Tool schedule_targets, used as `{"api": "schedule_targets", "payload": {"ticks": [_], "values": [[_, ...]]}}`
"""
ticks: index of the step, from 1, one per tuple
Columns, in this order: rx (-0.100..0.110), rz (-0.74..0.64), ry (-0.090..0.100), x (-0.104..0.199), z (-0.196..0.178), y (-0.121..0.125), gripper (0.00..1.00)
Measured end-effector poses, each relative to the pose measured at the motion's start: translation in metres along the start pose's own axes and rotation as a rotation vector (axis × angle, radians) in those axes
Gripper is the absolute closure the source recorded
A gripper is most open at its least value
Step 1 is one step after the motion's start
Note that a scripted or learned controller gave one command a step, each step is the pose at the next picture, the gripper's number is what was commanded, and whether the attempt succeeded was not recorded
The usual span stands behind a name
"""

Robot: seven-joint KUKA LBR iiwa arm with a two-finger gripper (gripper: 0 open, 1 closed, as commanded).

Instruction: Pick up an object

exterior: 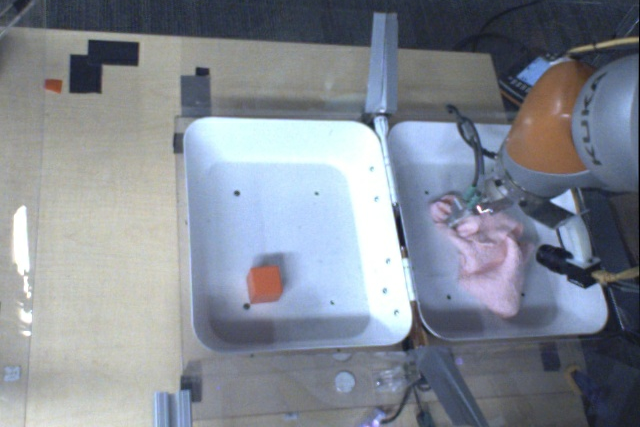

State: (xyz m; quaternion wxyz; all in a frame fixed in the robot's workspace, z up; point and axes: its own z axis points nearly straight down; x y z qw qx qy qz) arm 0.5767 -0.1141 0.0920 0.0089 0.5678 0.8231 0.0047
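Note:
A crumpled pink cloth (492, 260) lies in the right bin (430, 160), spread from its middle toward the front. My gripper (474, 205) is low over the cloth's upper left end, touching or nearly touching it. The grey arm with its orange band (545, 130) reaches in from the right above it. A small orange block (265, 283) sits in the left bin (300, 155), near the front left corner, far from the gripper.
A metal divider post (383, 65) stands at the back between the two bins. Black cables and a connector (560, 262) hang beside the cloth at the right. Black markers (98, 63) lie on the bench at the far left.

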Motion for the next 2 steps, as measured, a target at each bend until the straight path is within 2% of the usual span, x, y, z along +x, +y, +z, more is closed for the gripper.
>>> {"api": "schedule_targets", "payload": {"ticks": [1, 2], "values": [[-0.001, -0.042, -0.001, 0.0209, -0.0004, 0.0024, 0.0], [-0.001, -0.042, -0.001, 0.0209, -0.0004, 0.0024, 0.0]]}}
